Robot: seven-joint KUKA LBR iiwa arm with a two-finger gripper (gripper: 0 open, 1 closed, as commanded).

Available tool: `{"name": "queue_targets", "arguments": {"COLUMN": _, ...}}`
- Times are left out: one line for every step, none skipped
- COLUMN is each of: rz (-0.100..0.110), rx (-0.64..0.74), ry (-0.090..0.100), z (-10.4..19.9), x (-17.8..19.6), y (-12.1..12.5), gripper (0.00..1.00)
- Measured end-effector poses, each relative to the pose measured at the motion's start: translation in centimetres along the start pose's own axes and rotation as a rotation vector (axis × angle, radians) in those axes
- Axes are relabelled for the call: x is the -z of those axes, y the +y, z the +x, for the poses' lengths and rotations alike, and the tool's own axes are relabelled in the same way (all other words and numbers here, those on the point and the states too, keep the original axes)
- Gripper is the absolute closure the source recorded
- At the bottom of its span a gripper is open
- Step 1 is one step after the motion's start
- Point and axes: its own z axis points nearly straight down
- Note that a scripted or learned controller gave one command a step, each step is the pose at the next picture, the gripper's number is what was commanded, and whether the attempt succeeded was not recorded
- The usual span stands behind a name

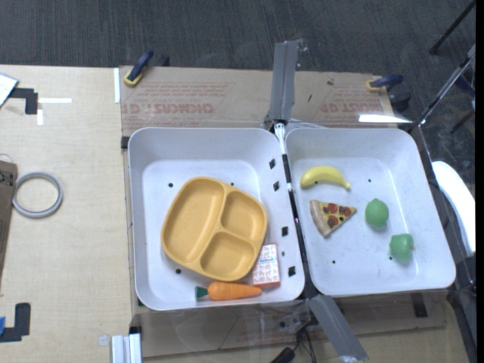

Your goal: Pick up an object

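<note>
White plastic lies under me, two shallow bins side by side, and how my jaws stand I cannot tell. The right bin (423,172) holds four small things, all apart from one another: a yellow banana (325,177) near the wall it shares with the other bin, a toy pizza slice (331,216) just below the banana, a round green fruit (376,212) to the right of the slice, and a smaller green piece (401,246) lower and further right. The left bin (144,203) bears a yellow divided plate (215,227) with three compartments, lying flat across its middle. An orange carrot (231,291) lies along the near wall just beside the plate's lower edge, and a small pink-and-white box (266,267) sits between the plate and the shared wall, touching the carrot's right end. Brown cardboard (227,100) lies behind both bins, with a blue clamp (138,66) at its left corner. Well to the left, on the pale wooden bench (76,278), lies a grey roll of tape (35,193).
</note>
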Motion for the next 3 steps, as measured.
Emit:
{"name": "queue_targets", "arguments": {"rz": -0.002, "rx": 0.328, "ry": 0.000, "z": 0.2, "x": 0.0, "y": 3.9, "gripper": 1.00}}
{"name": "queue_targets", "arguments": {"rz": -0.002, "rx": 0.271, "ry": 0.000, "z": 0.1, "x": -1.0, "y": 5.1, "gripper": 1.00}}
{"name": "queue_targets", "arguments": {"rz": -0.004, "rx": 0.745, "ry": -0.001, "z": 0.9, "x": 0.1, "y": 8.6, "gripper": 1.00}}
